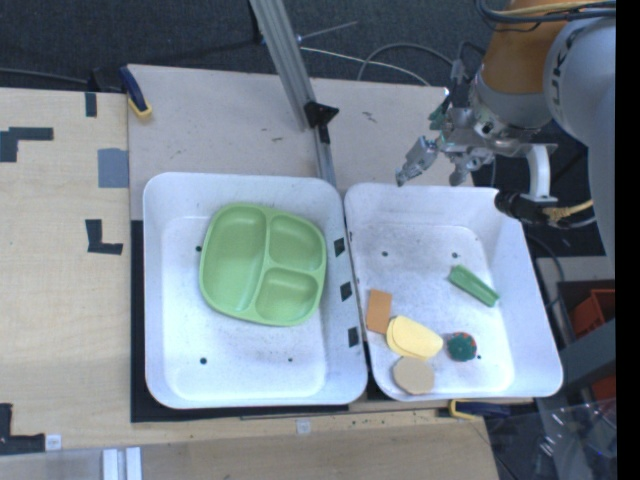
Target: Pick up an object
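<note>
Objects for picking, a green block [473, 286], yellow piece [414, 337], orange piece [379, 311], tan disc [413, 375] and a dark round item [461, 347], lie below the gripper [436, 170], well apart. We see its fingers spread, apparently holding nothing.

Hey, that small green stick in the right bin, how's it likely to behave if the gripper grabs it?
The green stick looks rigid and small, so probably light. It lies flat and apart from the other pieces, so a grasp across its narrow width seems feasible. If rounded, it may roll when nudged.
</note>
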`<state>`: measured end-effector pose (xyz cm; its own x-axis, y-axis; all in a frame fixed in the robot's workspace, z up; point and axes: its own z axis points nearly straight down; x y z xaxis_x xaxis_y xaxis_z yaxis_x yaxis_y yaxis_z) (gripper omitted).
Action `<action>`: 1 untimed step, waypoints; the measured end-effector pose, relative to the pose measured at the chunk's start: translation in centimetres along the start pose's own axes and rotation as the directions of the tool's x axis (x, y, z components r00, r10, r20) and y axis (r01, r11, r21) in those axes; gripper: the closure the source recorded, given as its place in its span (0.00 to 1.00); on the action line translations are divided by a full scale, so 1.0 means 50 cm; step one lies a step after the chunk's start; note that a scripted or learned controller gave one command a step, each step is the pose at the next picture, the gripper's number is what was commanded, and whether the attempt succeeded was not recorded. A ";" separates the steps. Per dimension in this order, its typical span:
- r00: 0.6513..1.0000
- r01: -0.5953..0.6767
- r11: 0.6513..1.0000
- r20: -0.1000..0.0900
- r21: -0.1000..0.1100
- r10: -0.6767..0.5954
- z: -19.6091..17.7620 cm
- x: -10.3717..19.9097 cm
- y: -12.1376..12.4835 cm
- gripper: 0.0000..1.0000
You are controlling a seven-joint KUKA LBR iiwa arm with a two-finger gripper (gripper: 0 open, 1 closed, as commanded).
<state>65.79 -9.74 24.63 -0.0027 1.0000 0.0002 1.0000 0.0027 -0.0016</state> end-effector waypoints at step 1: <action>1.000 0.000 1.000 0.000 0.000 0.000 0.000 0.000 0.000 0.00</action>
<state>65.79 -9.75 24.64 -0.0031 1.0000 -0.0001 1.0000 0.0031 -0.0016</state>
